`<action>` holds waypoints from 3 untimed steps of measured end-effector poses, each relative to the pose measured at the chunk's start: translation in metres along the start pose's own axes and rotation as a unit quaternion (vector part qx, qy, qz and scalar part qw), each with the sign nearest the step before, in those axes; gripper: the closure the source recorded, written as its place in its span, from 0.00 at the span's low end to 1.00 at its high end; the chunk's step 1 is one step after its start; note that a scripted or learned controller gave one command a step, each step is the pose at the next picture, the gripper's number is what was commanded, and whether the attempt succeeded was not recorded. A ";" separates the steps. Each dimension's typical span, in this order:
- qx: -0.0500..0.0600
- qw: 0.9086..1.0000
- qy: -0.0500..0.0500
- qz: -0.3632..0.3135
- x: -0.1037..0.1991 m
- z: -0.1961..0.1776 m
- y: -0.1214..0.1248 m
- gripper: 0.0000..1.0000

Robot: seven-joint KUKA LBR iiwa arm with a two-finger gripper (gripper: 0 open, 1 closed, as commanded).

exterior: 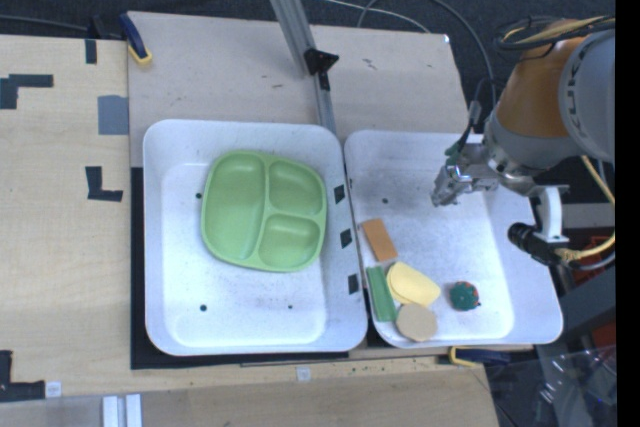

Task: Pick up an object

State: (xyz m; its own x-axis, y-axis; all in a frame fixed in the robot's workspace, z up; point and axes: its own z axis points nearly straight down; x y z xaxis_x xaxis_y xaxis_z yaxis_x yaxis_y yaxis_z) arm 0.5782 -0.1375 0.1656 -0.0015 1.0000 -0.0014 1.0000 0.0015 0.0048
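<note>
Tabletop (60,245), pale wood w/ a beige board at the back, carries two white bins side by side: right bin (500,245) directly under the pincer (447,191), left bin (170,215) well off to pincer's left.

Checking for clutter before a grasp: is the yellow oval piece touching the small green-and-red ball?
Apart. The camera view shows bare white bin floor between the yellow oval piece and the small green-and-red ball.
</note>
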 end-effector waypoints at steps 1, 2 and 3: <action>-0.001 1.000 0.000 0.000 -0.002 -0.064 0.004 1.00; 0.003 1.000 0.001 0.000 -0.001 -0.063 0.004 1.00; 0.003 1.000 0.002 -0.003 0.053 -0.073 -0.010 1.00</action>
State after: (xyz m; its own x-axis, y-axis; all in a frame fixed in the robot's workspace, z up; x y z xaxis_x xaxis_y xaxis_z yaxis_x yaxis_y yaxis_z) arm 0.5681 -0.0848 0.2386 -0.0067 1.0000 0.0024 1.0000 0.0067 -0.0013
